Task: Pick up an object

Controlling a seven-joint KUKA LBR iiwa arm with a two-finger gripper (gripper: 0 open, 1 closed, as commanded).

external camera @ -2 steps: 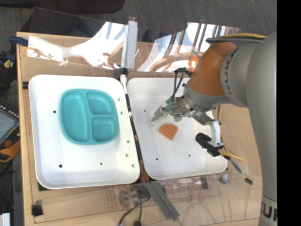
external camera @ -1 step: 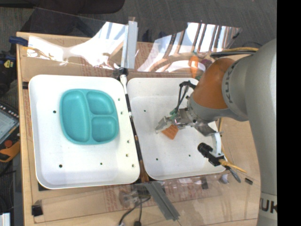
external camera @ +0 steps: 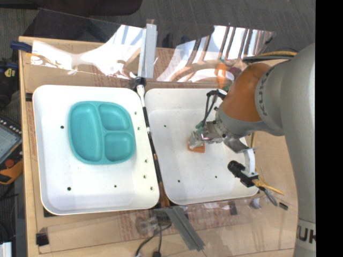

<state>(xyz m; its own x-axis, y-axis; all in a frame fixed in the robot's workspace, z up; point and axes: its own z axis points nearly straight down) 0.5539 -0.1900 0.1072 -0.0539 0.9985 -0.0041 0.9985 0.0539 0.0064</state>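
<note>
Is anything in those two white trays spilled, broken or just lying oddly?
Nothing stands out. The teal divided plate lies flat in the left bin, and a small orange object sits on the floor of the right bin, right at the gripper.

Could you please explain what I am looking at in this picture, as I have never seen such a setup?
This is one picture from a camera fixed above a bench, looking down at a slant. The large grey shape with an orange band, on the right, is a robot arm; the metal part at its end is its gripper, for picking things up. Two shallow white bins sit side by side. The left bin holds a teal divided plate. In the right bin, the gripper is right by a small orange object. Whether it actually holds that object cannot be told here.
</note>
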